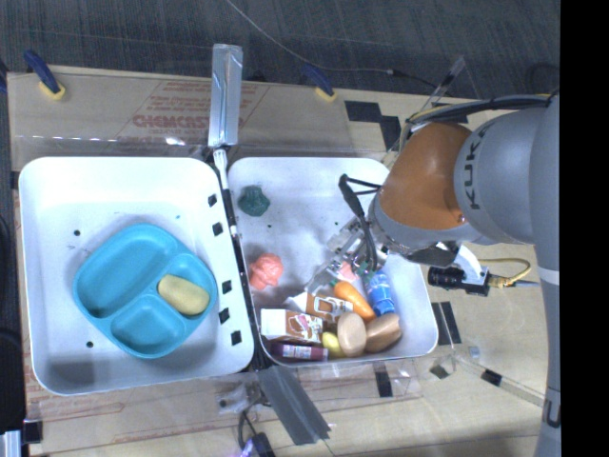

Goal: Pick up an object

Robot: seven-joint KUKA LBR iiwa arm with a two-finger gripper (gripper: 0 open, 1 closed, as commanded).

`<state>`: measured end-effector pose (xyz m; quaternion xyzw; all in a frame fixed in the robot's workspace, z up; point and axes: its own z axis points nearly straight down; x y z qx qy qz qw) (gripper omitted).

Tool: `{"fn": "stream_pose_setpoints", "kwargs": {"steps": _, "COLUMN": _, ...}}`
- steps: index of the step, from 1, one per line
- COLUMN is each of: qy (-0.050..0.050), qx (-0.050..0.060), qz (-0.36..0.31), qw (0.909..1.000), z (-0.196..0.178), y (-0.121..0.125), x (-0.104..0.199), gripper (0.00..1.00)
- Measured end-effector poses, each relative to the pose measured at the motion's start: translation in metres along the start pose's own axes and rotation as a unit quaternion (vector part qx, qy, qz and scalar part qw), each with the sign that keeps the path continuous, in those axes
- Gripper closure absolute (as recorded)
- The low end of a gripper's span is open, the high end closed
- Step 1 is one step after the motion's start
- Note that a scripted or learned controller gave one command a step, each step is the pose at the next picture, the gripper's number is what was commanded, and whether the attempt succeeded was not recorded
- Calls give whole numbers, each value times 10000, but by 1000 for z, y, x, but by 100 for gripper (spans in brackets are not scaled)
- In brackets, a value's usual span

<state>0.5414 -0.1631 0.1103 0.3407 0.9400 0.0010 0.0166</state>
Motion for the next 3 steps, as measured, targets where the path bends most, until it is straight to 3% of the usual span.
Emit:
{"fn": "stream_pose_setpoints", "kwargs": {"steps": 1, "qy": 94, "qx": 53, "qz": 230, "qw": 9997, "z": -99, "y": -16, "x": -58, "gripper": 0}}
{"fn": "stream_pose_setpoints", "kwargs": {"steps": 2, "qy": 137, "qx": 61, "qz": -145, "qw": 9998, "z": -113, "y": -10, "x": -62, "gripper": 0}}
{"fn": "stream_pose_setpoints", "kwargs": {"steps": 3, "qy": 194, "qx": 74, "qz": -345, "qw": 9992, "z": -9, "y": -29, "x": -36, "gripper": 0}}
